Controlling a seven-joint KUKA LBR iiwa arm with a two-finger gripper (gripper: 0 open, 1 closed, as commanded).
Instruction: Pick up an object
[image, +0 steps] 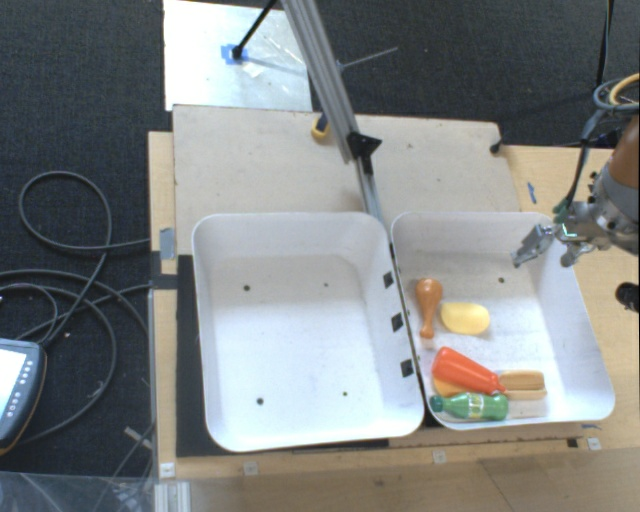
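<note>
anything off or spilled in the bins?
Nothing stands out. All the toys sit inside the right bin: drumstick, yellow lemon-like piece, carrot, hot dog and green bottle, crowded toward its near corner. None hangs over a rim. The gripper is above that bin's far edge.

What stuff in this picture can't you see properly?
1. Pincer, camera view: small and blurred, so open or shut cannot be told.
2. Arm, camera view: cut off by the right edge.
3. Yellow toy piece, camera view: mostly hidden under the orange carrot.
4. Hot dog, camera view: its left end is hidden by the carrot.
5. Tablet, camera view: cut off by the left edge.
</note>
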